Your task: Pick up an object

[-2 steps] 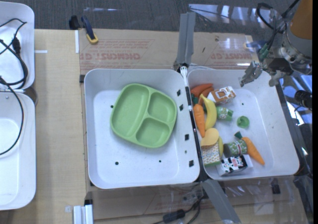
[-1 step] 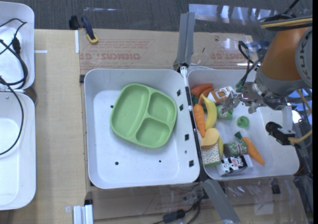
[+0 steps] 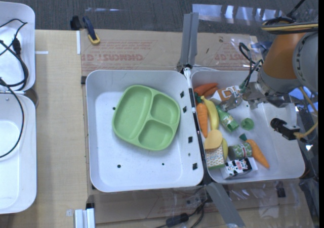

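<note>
Dark carpet up top, cardboard sheets over a pale wooden desk (image 3: 55,121), and two white bins side by side. Left bin (image 3: 101,171) carries a green divided plate (image 3: 147,117) and little else. Right bin (image 3: 283,164) is the busy one: two carrots (image 3: 202,116) along the left wall, a banana (image 3: 212,114) beside them, a green bottle (image 3: 228,121), a small green piece (image 3: 247,123), another carrot (image 3: 258,153) lower right, a black-and-white carton (image 3: 238,167) near the front edge, and a packet (image 3: 214,157) just left of it.

Arm's in over the right bin's upper part, orange band showing, and the pincer (image 3: 234,101) sits low by the bottle's top and the banana. Clenched or released? Cannot tell, since the metal merges with the clutter beneath it.

No object looks lifted yet; I'd say this is the reach-and-close stage. The risk is the crowding. Banana, bottle and carrots are packed so tight that the pincer could land on two things at once, or nudge the round bottle aside and close on nothing. The bin's dividing wall is close too, so a carrot could wedge against it.
</note>
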Robot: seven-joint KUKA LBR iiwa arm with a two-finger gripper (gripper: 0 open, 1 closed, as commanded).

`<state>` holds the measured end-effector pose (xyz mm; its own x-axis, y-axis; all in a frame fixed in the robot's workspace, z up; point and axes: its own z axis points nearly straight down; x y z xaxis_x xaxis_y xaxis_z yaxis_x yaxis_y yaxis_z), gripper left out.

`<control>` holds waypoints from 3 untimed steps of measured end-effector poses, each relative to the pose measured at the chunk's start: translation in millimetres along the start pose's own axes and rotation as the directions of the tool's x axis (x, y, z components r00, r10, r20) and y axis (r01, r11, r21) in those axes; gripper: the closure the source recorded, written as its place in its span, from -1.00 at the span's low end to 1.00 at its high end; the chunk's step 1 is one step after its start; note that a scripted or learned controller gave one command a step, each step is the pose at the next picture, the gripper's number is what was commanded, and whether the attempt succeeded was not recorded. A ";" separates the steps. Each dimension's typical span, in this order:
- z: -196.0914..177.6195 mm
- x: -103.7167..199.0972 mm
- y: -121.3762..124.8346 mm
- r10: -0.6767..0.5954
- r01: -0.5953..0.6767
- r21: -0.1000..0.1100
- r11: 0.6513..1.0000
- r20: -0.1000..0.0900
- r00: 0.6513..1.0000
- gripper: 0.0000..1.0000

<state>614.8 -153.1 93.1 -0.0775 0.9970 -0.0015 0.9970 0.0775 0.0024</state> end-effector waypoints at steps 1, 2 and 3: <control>1.3 9.5 -17.9 0.153 -0.153 0.004 0.988 -0.001 0.988 -1.00; -14.6 38.7 -22.6 0.390 -0.390 0.004 0.921 0.000 0.921 -1.00; -8.7 -8.5 39.3 0.396 -0.396 0.023 0.918 0.004 0.918 -1.00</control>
<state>654.6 -158.6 102.0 0.3236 0.9462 -0.0041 0.9460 -0.3236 -0.0198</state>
